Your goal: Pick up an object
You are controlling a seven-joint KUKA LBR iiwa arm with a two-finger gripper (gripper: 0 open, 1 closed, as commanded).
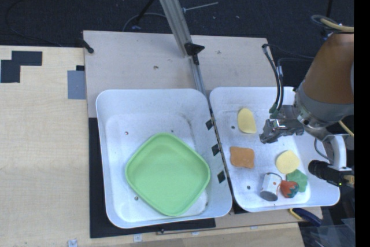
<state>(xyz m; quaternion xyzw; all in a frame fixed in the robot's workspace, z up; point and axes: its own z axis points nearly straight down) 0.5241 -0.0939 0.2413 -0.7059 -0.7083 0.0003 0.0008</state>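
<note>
The gripper (272, 133) hangs in the right bin (254, 196); whether its jaws are wide or narrow I cannot tell; the nearest object, a yellow piece (247, 121), lies at its 10 o'clock; descending here may miss everything.

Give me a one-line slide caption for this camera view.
Gripper hovers in right white bin among yellow, orange pieces; green square plate fills left bin.

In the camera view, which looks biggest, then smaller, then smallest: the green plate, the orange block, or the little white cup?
Largest to smallest, as they look:
1. green plate, far the biggest
2. orange block
3. white cup, only slightly smaller than the block, so that last step is a close call.
</note>
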